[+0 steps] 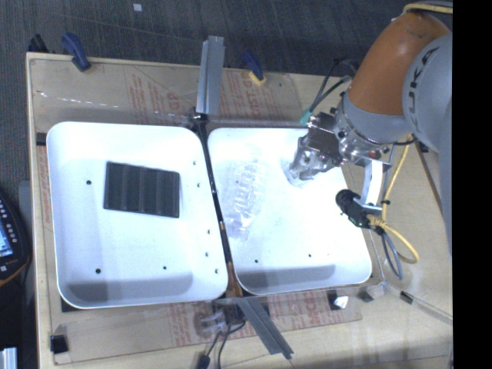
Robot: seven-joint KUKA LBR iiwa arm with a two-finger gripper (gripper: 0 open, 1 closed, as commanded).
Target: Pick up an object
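Note:
A dark grey ribbed rectangular pad [142,190] lies flat in the left bin [77,141], towards its upper left. In the right bin [350,260] a clear crinkled plastic object [244,193] lies near the left wall, hard to make out against the white. My gripper [301,167] hangs over the upper right part of the right bin, well to the right of the clear object. Its fingers blur into the white floor.
A grey metal bar [210,75] stands at the back between the bins, and another bar [261,330] lies at the front. Blue clamps [74,50] hold the board's far edge. Yellow and black cables [388,229] hang beside the right bin's right wall.

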